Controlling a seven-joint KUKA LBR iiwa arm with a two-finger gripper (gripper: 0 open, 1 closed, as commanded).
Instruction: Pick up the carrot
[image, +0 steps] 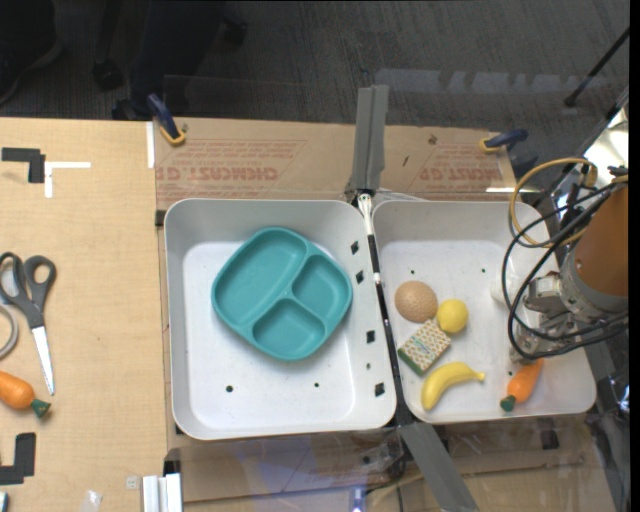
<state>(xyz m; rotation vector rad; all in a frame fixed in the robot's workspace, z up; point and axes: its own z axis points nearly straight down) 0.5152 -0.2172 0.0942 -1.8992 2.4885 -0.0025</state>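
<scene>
Camera view: carrot (522, 384) is lying slantwise in the right bin's (470, 225) near right corner, just below the gripper (548, 335).

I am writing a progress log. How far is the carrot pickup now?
Done: the arm is at the right bin, wrist above the carrot. In hand: nothing visibly; the carrot lies on the bin floor near the banana. Left: grasp and lift.

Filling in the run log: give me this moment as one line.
task: pick carrot | carrot: right bin, front right corner, lying free | arm: over bin's right edge, above carrot | grasp: none seen
</scene>
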